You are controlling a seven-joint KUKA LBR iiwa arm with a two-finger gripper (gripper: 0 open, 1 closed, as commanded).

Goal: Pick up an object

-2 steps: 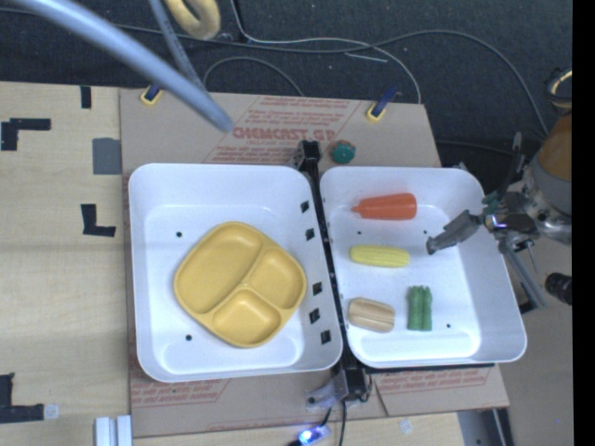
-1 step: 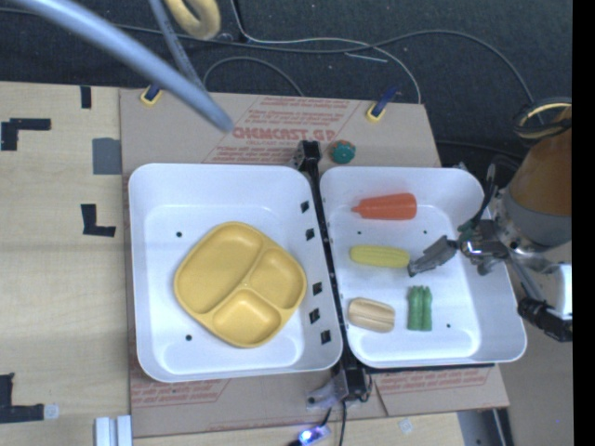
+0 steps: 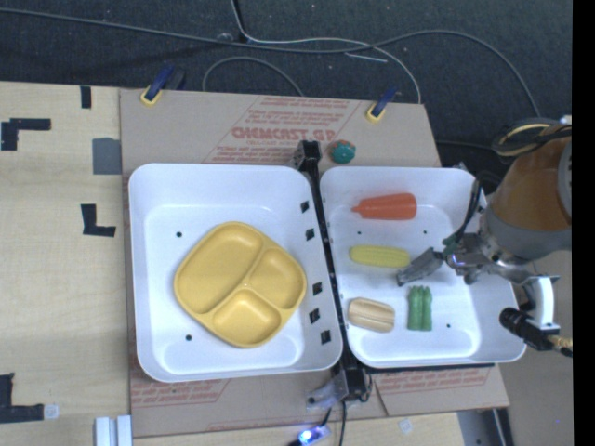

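Observation:
The right bin (image 3: 460,186) holds an orange carrot (image 3: 385,206) at the back, a yellow corn cob (image 3: 378,255) in the middle, a tan bread roll (image 3: 371,315) at the front left and a green asparagus bundle (image 3: 420,308) at the front. My gripper (image 3: 413,270) reaches in from the right and sits low over the bin. Its tip is just right of the corn cob and just above the asparagus bundle. Nothing shows in its grasp.
The left bin (image 3: 153,249) holds a yellow divided plate (image 3: 240,282). A black divider with clips runs between the bins (image 3: 323,258). A small teal ball (image 3: 343,152) lies on the cardboard behind the bins. The grey arm (image 3: 525,212) covers the right bin's right edge.

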